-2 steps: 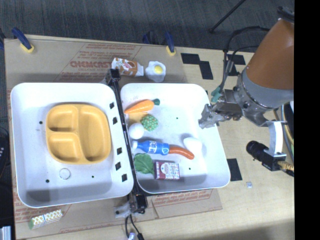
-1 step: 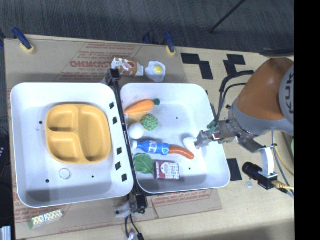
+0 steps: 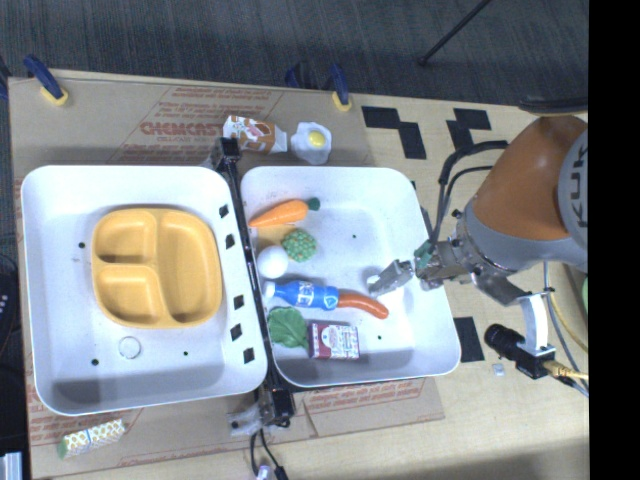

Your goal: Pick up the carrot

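Two shallow white bins sit side by side on the bench: the left bin (image 3: 40,298) fills the left half of the frame and the right bin (image 3: 400,193) sits at centre right. The left bin holds one yellow divided tray (image 3: 157,265) with three compartments. The right bin holds seven small items, all gathered toward its left side. One carrot (image 3: 279,213), orange with a dark green tip pointing right, lies at the upper left of the right bin, near the divider between the bins. Just below it sits one bumpy green vegetable (image 3: 298,244), and below left of that one white egg (image 3: 271,261). Lower still lies one blue bottle (image 3: 307,294) on its side, with one orange-red sausage (image 3: 363,305) touching its right end. At the bottom left of this bin are one green leafy piece (image 3: 288,327) and, just beside it, one dark red carton (image 3: 333,340). The gripper (image 3: 386,277) reaches in from the right edge of the right bin and hangs just above the sausage's right end, well apart from the carrot; it has nothing in its grasp, and how far it is open cannot be told. On the bench above the bins stand one small brown-and-white carton (image 3: 250,133) and one white cup with a yellow centre (image 3: 312,142).
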### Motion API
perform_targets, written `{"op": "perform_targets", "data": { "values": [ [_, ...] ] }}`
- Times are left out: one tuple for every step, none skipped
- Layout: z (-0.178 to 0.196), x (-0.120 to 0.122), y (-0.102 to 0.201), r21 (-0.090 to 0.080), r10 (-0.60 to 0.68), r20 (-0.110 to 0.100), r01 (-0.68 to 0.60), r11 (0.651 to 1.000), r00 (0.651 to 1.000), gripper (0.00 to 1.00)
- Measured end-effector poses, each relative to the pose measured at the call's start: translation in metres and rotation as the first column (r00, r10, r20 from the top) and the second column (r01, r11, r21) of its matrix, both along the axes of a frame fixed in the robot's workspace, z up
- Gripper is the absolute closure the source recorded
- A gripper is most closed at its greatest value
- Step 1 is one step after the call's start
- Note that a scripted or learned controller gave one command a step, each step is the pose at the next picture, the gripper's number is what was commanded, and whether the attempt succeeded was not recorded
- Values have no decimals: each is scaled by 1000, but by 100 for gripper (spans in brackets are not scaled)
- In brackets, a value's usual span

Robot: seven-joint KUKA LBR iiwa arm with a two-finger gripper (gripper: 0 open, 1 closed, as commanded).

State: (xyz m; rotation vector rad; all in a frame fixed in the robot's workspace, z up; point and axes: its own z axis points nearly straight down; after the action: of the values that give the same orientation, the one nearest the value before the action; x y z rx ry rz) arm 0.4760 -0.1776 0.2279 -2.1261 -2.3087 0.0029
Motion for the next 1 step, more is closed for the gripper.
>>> {"op": "perform_targets", "data": {
  "values": [
    [-66,107,38,0,129,0,-129,992,992,0]
  ]
}}
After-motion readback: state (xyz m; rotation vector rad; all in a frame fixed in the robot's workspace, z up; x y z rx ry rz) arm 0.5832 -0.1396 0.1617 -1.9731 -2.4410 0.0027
